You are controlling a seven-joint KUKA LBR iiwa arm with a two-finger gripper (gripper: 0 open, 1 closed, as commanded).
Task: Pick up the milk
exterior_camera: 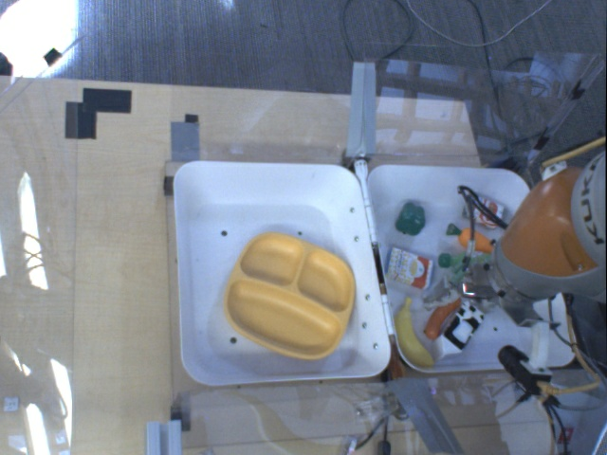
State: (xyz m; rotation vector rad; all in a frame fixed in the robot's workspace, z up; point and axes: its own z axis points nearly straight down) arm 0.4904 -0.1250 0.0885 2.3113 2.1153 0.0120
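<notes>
In the right white plastic bin [512,183], just beside the yellow banana [412,335], lay the small black-and-white milk carton [464,327]: probably light, stiff, best gripped across flat sides. The pincer's [462,287] state: cannot tell.

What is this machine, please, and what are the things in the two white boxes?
It is a robot arm, grey with an orange band, reaching in from the right. One fixed camera looks down at a slant on a bench with two shallow white bins. The left bin holds a yellow divided tray. The right bin holds small toy foods: a banana, a green piece, a small carton with red and green print, and a black-and-white milk carton. The arm's working end hangs over this bin, just above the milk carton. I cannot tell whether it grips anything.
</notes>
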